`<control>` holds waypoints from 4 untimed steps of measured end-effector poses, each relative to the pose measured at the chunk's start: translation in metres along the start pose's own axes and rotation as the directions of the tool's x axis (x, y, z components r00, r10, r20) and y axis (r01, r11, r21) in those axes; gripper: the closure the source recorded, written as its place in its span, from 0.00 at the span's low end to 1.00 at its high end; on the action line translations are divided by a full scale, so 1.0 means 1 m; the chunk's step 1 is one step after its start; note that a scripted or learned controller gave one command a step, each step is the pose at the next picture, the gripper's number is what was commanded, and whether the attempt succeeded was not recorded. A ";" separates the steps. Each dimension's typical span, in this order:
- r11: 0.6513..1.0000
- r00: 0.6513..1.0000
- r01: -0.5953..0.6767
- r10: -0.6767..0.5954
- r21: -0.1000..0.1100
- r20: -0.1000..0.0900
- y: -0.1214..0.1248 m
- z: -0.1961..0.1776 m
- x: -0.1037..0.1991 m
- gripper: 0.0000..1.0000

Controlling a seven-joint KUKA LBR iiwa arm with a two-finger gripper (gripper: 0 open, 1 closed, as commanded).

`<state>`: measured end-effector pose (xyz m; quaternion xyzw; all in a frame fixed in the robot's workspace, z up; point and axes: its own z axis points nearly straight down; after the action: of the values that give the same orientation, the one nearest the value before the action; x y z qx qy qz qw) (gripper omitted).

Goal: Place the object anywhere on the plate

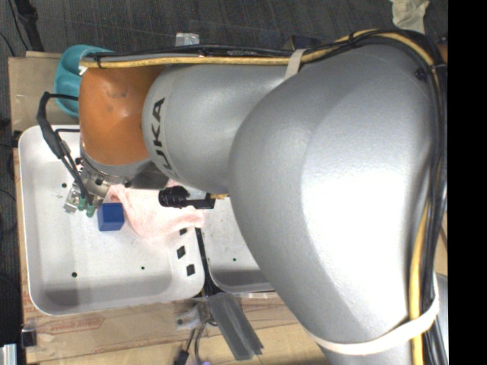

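My grey arm (319,158) fills most of the view, its orange band (110,116) above the left bin (46,280). My fingers (80,198) hang low over that bin's floor near its left wall; whether they are apart or together I cannot tell. A blue block (111,217) sits on the bin floor just beside them, touching a pink plate (156,215) that lies partly under my wrist.

the wooden surface (251,318) bears two white bins: left bin (46,280) and right bin (236,280), side by side.
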<state>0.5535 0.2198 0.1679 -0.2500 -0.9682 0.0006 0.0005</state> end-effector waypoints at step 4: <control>0.995 0.995 0.099 -0.099 -0.001 0.003 -0.063 -0.021 -0.102 1.00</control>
<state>0.6120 0.1156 0.1889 -0.2017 -0.9795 0.0002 -0.0011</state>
